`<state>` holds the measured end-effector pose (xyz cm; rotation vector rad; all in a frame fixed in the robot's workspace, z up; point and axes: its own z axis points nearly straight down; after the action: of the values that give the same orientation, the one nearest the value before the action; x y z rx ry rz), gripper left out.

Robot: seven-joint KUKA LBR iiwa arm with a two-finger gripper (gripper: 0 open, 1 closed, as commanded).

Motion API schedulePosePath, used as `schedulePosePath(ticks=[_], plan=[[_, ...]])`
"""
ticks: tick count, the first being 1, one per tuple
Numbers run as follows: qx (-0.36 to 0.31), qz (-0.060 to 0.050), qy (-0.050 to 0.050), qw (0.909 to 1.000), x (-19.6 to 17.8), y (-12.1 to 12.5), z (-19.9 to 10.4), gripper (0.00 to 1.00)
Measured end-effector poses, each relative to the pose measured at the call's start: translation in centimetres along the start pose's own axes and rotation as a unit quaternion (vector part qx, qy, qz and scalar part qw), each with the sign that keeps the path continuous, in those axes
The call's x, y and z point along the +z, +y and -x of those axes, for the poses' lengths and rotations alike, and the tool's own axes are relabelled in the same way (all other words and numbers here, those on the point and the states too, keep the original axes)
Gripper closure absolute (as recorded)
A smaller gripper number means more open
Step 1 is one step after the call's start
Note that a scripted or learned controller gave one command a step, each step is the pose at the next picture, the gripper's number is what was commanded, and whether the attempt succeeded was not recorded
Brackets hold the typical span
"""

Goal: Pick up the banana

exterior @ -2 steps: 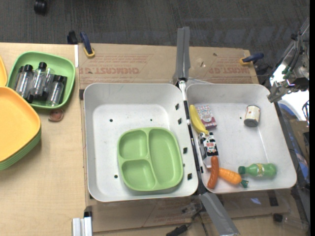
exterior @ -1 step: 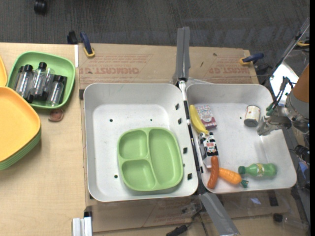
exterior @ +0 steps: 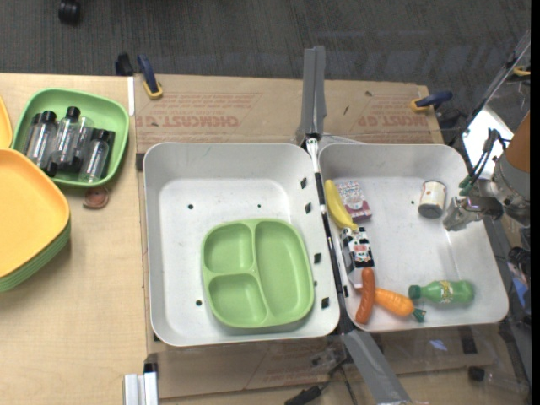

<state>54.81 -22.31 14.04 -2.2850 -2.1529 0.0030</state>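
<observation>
The yellow banana (exterior: 339,205) lies in the right bin (exterior: 472,310), close along its left wall, next to a pink packet (exterior: 354,197). My gripper (exterior: 461,215) hangs over the right side of that bin, far right of the banana and apart from it. A small cream can (exterior: 432,198) lies on its side just left of the gripper. Nothing shows between the gripper and the banana but bare bin floor.
The right bin also holds a black-and-white toy (exterior: 360,248), a red sausage (exterior: 364,295), a carrot (exterior: 395,300) and a green bottle (exterior: 444,292). A green divided plate (exterior: 257,272) sits in the left bin (exterior: 169,226). Orange plates (exterior: 29,226) and a green tray of bottles (exterior: 72,137) stand at far left.
</observation>
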Motion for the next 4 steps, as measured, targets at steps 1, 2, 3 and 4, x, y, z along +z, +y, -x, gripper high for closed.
schedulePosePath(ticks=[1, 2, 3, 4], plan=[[0.001, 0.0, 0.0, 1.0, -0.8, 0.0, 0.1, 1.0], [0.002, -0.001, 0.0, 1.0, -1.7, -0.1, 0.2, 1.0], [0.091, -0.001, 0.001, 0.9958, 5.0, -7.4, -4.1, 1.0], [0.241, 0.0, 0.0, 0.9704, 2.2, -3.5, -0.7, 1.0]])
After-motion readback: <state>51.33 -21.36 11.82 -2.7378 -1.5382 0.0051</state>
